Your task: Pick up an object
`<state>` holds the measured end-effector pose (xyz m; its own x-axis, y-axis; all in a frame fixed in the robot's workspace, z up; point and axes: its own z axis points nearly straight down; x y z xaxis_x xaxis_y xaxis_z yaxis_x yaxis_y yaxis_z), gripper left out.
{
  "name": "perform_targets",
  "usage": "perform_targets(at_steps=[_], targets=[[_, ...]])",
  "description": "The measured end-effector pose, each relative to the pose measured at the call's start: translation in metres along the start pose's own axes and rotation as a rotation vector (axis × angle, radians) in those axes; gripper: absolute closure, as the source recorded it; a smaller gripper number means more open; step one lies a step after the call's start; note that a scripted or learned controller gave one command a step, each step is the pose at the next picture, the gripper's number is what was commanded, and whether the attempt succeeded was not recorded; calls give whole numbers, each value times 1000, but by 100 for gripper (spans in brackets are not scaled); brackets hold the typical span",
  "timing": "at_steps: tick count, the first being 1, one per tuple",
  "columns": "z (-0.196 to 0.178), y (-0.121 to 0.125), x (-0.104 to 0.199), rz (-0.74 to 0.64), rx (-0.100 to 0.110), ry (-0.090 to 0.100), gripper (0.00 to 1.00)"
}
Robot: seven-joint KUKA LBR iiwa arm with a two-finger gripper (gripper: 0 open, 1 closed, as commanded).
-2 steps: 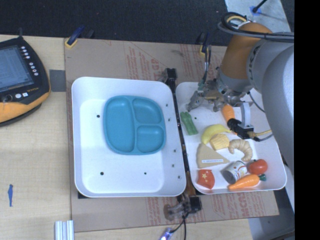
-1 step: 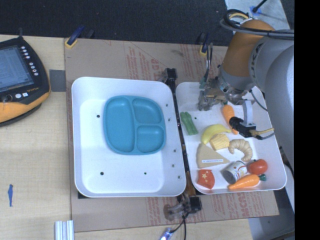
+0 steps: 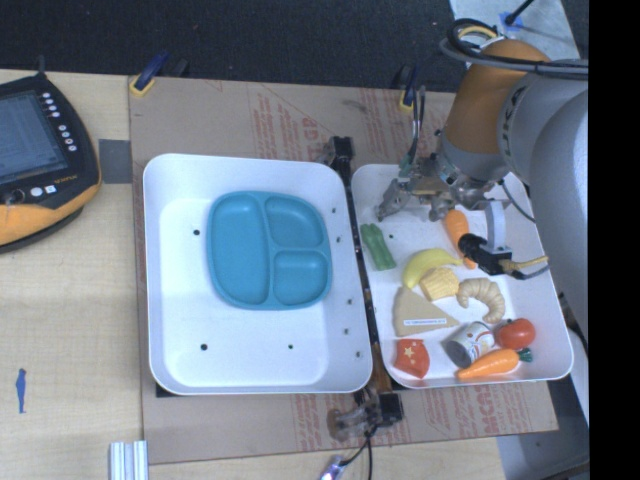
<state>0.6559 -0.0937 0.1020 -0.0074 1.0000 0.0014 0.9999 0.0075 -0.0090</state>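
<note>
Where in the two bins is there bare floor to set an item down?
Left white bin: bare floor all round the blue divided plate, widest below it. Right white bin: crowded; a small patch between the green pod, the yellow banana and the gripper.

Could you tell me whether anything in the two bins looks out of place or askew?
Nothing stands out: the blue sectioned plate lies flat in the left white bin, and the toy food sits loosely heaped in the right white bin.
</note>
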Motion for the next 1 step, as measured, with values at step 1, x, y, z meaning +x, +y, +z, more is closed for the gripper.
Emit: perform_targets(at_steps=[1], targets=[[10,0,0,1,-4,-2,0]])
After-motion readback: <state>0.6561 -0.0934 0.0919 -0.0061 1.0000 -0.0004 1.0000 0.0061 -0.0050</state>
